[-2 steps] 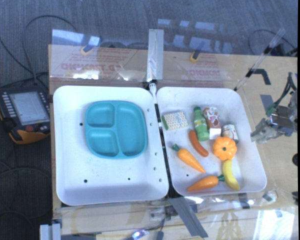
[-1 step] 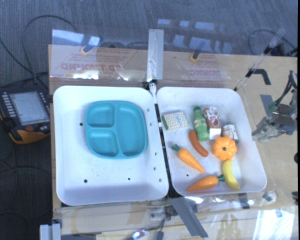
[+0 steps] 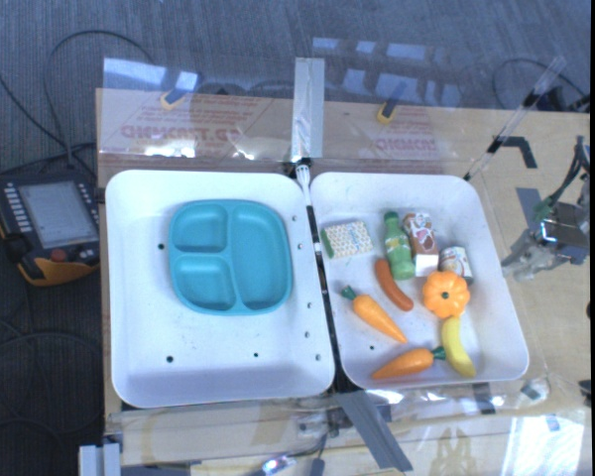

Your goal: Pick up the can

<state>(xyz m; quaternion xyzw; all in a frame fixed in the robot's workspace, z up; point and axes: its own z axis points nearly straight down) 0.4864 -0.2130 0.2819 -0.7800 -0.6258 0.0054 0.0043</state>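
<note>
The metal two-finger gripper sits at the 3 o'clock edge of the camera view, outside the bins and over the bare wooden bench; whether its jaws are apart or together I cannot tell.

Toward 9 o'clock from it lies the right shallow white plastic bin, crowded with toy food. The small silver cylindrical can lies near that bin's 3 o'clock wall, well apart from the gripper and at about 8 o'clock from it. Touching the can at 9 o'clock is a small box with a red printed label, and beside that a green plastic bottle. At 6 o'clock from the can sits a round orange pumpkin, with a yellow banana below it. A red-orange chilli pepper lies beside the bottle, a small pale speckled sponge-like block at the bin's 10 o'clock, and two orange carrots toward 6 o'clock.

The left shallow white plastic bin holds a blue three-compartment plastic plate.
</note>
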